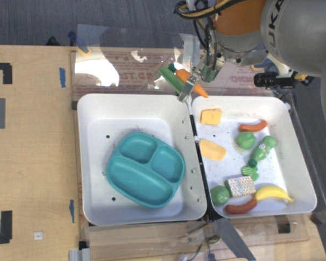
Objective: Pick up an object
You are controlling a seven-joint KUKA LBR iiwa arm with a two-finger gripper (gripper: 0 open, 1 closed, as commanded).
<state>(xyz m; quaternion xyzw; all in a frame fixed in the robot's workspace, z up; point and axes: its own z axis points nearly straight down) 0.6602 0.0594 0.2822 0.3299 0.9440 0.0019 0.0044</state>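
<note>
A toy carrot (199,90) with an orange body and green leaves hangs above the back rim where the two bins meet. My gripper (187,88) reaches down from the arm at the upper right. It is shut on the carrot, and its metal fingers cross the carrot's middle. The carrot lies at a slant, with the leaves pointing up and left and the orange tip down and right over the right bin (293,140).
The left bin (92,145) holds a teal divided plate (146,169). In the right bin lie a cheese square (211,116), a yellow wedge (212,149), a red sausage (252,126), a green ball (246,140), a banana (273,193), a patterned block (242,186) and other toy food.
</note>
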